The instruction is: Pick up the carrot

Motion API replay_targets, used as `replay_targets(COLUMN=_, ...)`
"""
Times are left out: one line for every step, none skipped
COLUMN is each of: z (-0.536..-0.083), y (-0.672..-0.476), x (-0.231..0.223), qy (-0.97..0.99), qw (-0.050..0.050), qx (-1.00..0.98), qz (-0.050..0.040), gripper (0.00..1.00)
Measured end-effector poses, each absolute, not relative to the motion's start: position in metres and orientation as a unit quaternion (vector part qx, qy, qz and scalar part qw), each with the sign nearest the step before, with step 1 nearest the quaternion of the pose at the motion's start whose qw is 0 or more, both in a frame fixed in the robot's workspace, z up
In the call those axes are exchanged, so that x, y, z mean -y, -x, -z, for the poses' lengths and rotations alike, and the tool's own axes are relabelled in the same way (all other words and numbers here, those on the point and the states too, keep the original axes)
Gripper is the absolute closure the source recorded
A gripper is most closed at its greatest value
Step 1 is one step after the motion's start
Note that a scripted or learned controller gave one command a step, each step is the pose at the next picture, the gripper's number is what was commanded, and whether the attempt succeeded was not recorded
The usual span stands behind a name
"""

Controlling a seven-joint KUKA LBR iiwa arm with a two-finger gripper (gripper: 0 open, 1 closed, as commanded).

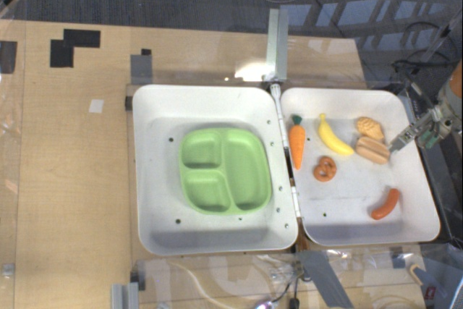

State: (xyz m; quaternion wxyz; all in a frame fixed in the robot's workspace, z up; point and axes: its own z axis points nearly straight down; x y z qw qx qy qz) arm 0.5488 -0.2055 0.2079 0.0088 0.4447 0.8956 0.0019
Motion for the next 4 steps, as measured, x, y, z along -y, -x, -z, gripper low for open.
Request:
replay_targets(z=-0.208, y=-0.549, x=0.206, qy=-0.445, qw=0.009, qx=-0.896, qz=-0.0019, gripper=0.00)
replay_targets(z=-0.177, y=-0.587, x=0.204, qy=-0.446, qw=0.004, qx=-0.895, qz=-0.0011, gripper=0.00)
replay_targets(z=-0.173, y=-0.594, x=0.205, qy=-0.283, qw=0.005, qx=-0.959, qz=-0.0004, gripper=0.00)
replay_targets(z=-0.170, y=-0.628, x=0.205, qy=-0.257, qw=0.006, qx=-0.966, qz=-0.0002, gripper=0.00)
